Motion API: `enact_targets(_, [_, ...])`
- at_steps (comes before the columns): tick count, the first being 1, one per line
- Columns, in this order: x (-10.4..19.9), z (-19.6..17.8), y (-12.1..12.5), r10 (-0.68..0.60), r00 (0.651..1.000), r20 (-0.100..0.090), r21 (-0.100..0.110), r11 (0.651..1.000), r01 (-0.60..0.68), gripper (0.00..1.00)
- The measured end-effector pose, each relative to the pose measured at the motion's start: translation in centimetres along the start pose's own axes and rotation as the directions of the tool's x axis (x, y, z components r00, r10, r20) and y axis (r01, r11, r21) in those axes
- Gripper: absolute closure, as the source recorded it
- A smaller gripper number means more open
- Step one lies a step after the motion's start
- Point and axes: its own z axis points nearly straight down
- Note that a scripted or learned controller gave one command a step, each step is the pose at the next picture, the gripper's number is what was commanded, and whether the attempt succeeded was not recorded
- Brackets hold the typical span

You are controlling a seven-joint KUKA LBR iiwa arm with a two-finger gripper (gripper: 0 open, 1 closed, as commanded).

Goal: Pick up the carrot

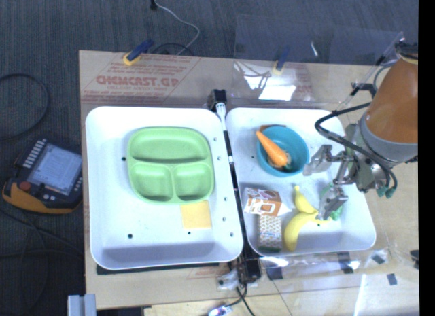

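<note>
The carrot (274,147) lies ungrasped in the blue bowl (296,143), while the gripper (326,184) hovers just beside it, fingers apart, nothing between them.

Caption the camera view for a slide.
Open pincer hovers in the right bin beside the blue bowl holding the carrot.

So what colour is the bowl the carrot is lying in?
The bowl is blue, clearest in the camera view, with the orange carrot in it.
</note>
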Motion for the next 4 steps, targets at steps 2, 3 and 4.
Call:
enact_targets(2, [-6.5, 13.5, 1.2, 0.039, 0.999, 0.010, 0.003, 0.999, -0.039, 1.00])
enact_targets(3, [-2.4, 6.6, 6.7, 0.339, 0.941, 0.005, 0.008, 0.941, -0.339, 1.00])
enact_targets(4, [-5.2, 0.7, 12.0, 0.380, 0.925, 0.002, -0.003, 0.925, -0.380, 1.00])
